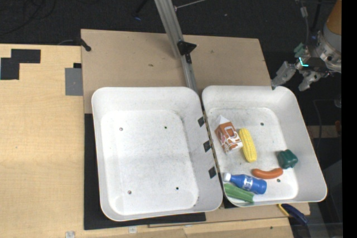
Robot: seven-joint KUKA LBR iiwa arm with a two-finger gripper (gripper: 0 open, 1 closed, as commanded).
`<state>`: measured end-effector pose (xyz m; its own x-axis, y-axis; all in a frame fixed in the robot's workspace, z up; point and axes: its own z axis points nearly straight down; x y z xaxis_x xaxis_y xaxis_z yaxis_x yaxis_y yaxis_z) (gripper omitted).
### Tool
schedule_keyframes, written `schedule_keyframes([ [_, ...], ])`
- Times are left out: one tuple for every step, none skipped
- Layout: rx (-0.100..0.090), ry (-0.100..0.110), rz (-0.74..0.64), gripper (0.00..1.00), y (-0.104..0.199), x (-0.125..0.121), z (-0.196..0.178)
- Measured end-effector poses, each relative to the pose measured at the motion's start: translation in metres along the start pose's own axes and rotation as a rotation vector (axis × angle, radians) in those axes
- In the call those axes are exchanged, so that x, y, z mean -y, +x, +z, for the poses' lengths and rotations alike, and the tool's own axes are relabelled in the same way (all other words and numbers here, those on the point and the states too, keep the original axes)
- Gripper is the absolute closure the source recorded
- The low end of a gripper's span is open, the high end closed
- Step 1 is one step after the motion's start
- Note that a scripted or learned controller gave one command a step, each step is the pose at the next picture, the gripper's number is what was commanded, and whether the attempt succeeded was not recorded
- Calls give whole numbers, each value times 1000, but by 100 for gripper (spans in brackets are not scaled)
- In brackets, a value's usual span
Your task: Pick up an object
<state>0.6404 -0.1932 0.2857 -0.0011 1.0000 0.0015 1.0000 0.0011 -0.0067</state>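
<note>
The right bin point(279, 98) holds a brown and white carton point(227, 135), a yellow corn cob point(248, 144), a dark green block point(288, 159), an orange sausage point(267, 173), a blue bottle point(247, 183) and a green vegetable point(239, 193). My gripper point(294, 77) hangs above and beyond the bin's far right corner, well away from the objects. Its two fingers are spread apart with nothing between them.
The left bin point(106, 120) lies beside the right one. A slanted aluminium rail point(170, 22) runs down to the gap between the bins. Brown board sits behind the bins and a light wooden bench top point(39, 147) lies to the left.
</note>
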Motion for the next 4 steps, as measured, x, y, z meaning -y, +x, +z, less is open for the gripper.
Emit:
schedule_keyframes([
  [1,-4,-3,0,0,-1,-3],
  [0,0,-3,0,10,-2,47],
  [0,0,-6,0,11,-9,94],
  [0,2,1,0,4,-3,152],
])
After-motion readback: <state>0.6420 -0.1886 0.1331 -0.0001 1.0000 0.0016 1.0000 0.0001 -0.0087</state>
